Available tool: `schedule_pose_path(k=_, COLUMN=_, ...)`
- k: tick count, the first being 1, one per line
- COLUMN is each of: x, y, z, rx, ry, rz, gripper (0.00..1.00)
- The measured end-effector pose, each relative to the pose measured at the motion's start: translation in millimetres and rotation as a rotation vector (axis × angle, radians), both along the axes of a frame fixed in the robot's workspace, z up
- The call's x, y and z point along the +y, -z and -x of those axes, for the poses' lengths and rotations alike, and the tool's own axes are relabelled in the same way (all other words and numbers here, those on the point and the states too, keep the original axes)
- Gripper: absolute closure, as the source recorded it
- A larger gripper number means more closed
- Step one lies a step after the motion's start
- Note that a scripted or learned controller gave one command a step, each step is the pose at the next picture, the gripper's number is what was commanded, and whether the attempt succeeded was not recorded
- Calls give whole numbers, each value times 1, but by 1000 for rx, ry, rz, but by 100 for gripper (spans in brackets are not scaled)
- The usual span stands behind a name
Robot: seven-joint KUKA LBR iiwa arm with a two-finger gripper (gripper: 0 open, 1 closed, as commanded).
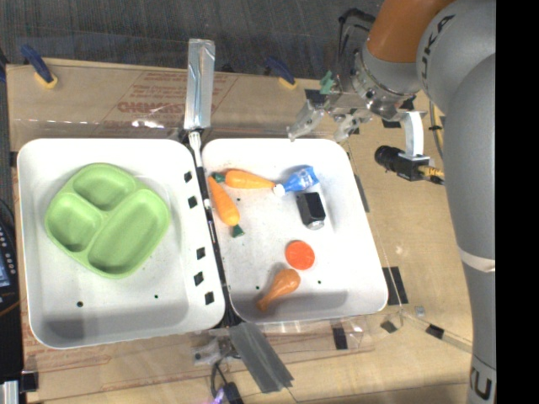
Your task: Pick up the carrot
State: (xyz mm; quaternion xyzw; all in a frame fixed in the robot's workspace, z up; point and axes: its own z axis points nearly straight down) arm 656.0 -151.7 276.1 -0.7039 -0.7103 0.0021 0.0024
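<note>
I have the gripper [324, 123] parked above the back rim of the right bin [366, 251], its fingers spread and nothing between them. I judge that is a staging spot: high and clear of the bin, so the descent can be lined up before I commit.

There are 2 carrots in the right bin, both near its left wall. 1 carrot [224, 201] lies roughly along that wall, leafy end toward the front. The other carrot [248, 178] lies crosswise toward the bin's middle, and their ends meet near the back-left corner. Either would satisfy the task, I think, but the crosswise 1 looks easier, since the wall crowds the first.

The crosswise carrot's tip is just beside a blue item [299, 179], which I cannot identify. A black block [311, 209] sits just in front of that. Nearer the front are an orange disc [300, 255] and a tan drumstick-shaped piece [279, 287], both well apart from the carrots.

The left bin [25, 225] holds a green divided plate [106, 218] with 3 bare compartments.

The grasp has not begun. The risk I see is catching the blue item along with the carrot.
</note>
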Motion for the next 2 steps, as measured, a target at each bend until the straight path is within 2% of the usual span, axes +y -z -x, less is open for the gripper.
schedule_pose_path(k=1, x=56, y=93, z=4, rx=0, ry=-309, rz=-2, gripper=0)
schedule_pose_path(k=2, x=50, y=179, z=14, rx=-16, ry=-287, rz=6, gripper=0)
